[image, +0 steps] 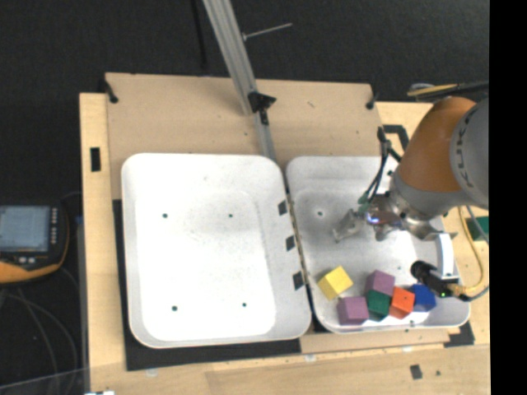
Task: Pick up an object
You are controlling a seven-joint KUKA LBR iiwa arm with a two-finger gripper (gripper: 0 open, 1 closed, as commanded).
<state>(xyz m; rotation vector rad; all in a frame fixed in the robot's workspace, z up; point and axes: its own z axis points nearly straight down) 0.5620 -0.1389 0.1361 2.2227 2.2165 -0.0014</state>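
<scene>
overhead, metal fingers (360, 223) spread, holding nothing, matte blocks: yellow cube (335, 282), purple cube (352, 309)

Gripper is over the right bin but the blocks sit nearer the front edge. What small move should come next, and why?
Probably shift the gripper toward the yellow block before descending. The gripper hangs over bare floor of the right bin, while the yellow block lies apart from the clustered purple, green, orange and blue blocks, making it the easiest target.

Two white bins (206, 245), one yellow block (335, 282), two purple (352, 309), one green (378, 303), one orange (402, 301), one blue (423, 296).
</scene>
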